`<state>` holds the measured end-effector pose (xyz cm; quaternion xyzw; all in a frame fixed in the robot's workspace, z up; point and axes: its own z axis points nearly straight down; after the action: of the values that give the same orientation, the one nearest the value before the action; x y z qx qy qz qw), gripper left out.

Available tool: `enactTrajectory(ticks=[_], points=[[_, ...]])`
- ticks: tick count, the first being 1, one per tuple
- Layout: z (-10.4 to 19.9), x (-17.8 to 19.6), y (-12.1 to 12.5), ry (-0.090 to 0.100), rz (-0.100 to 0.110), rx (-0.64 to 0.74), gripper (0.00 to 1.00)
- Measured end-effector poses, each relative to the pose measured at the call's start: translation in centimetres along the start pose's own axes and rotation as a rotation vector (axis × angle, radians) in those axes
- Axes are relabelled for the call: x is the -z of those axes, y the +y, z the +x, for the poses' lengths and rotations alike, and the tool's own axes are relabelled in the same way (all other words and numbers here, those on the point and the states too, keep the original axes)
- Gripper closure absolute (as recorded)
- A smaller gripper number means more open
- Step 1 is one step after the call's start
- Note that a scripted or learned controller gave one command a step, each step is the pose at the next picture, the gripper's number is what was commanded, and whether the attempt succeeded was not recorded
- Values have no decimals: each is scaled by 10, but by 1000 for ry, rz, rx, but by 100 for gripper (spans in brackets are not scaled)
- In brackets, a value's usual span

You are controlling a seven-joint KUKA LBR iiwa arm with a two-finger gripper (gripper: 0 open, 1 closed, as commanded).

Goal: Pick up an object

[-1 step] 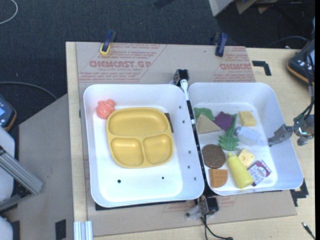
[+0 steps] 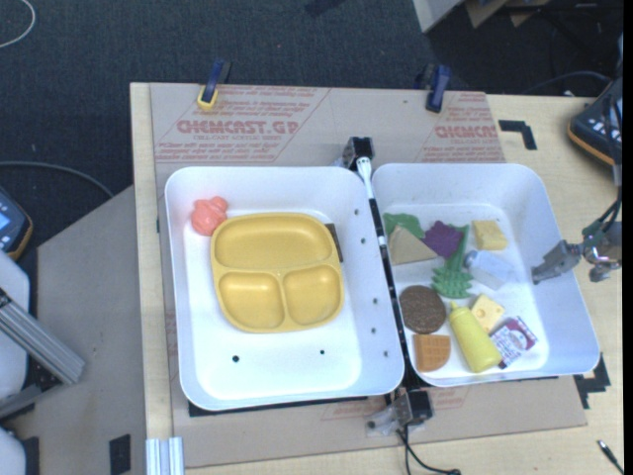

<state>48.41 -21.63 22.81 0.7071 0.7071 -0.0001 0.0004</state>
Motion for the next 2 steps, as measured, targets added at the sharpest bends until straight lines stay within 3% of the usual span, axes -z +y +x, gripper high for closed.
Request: enactTrajectory(ticks=[2], points=[[8, -124, -6, 4, 8, -1, 0]])
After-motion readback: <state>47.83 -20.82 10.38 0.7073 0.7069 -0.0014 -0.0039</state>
